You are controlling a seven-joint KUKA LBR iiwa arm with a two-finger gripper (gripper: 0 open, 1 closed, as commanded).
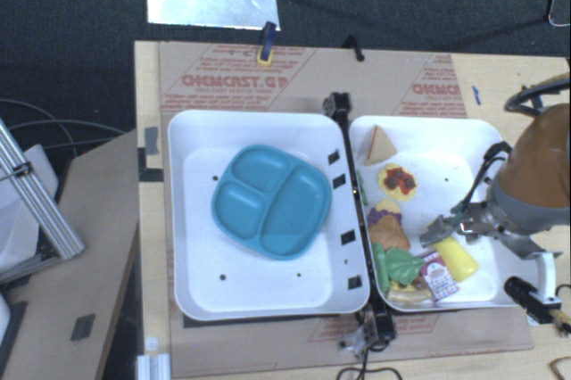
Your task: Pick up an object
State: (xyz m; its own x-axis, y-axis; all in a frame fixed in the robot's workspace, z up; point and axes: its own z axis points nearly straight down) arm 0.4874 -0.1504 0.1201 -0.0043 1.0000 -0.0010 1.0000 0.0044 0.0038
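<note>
The right bin (464, 137) holds several toy foods along its left side. A tan sandwich wedge (379, 144) lies at the back, with a small pizza (398, 181) in front of it. Below them sit purple grapes (385, 211), a brown piece (391, 233) and a green piece (397, 266). A yellow item (456, 259) and a red-and-white packet (439, 279) lie near the front wall. My gripper (439, 231) is low in this bin, just above the yellow item and right of the brown piece. Nothing shows held in it.
The left bin (196, 137) holds a blue divided plate (271, 201). A black divider (350, 191) with clips runs between the bins. The arm's orange band (535, 166) hangs over the right bin's right side. Cardboard (232, 75) lies under both bins.
</note>
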